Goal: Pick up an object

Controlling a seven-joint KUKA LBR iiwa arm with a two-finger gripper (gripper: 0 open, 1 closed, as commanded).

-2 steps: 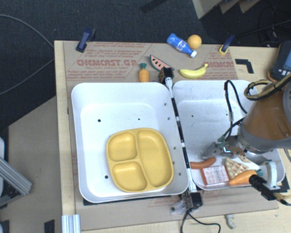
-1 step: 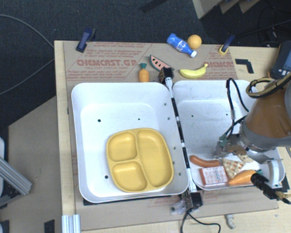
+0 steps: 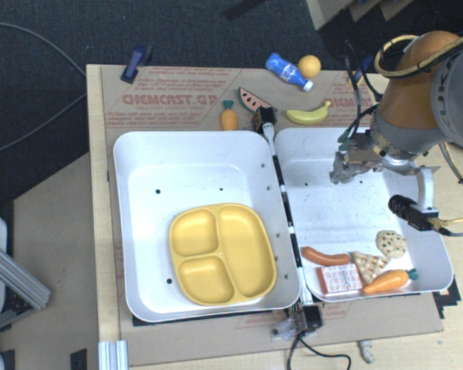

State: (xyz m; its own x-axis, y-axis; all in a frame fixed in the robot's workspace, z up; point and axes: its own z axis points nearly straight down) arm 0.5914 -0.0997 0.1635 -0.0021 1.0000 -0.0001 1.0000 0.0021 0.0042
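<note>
The grey arm with its orange band reaches in from the right, and my gripper (image 3: 349, 168) hangs over the bare upper part of the right bin (image 3: 324, 206). Nothing shows under or in it. The bin's objects lie in a cluster at its near right corner, well below the gripper: a red sausage (image 3: 324, 256), a pink packet (image 3: 341, 279), a tan wedge-shaped cracker (image 3: 368, 264), a speckled cookie (image 3: 390, 243) and an orange carrot (image 3: 386, 282).
The left bin (image 3: 139, 176) bears a yellow divided plate (image 3: 220, 251). On the cardboard behind the bins lie a banana (image 3: 309, 114), a blue bottle (image 3: 287, 71), an orange ball (image 3: 309, 65), a watermelon slice (image 3: 251, 99) and a small orange toy (image 3: 229, 119).
</note>
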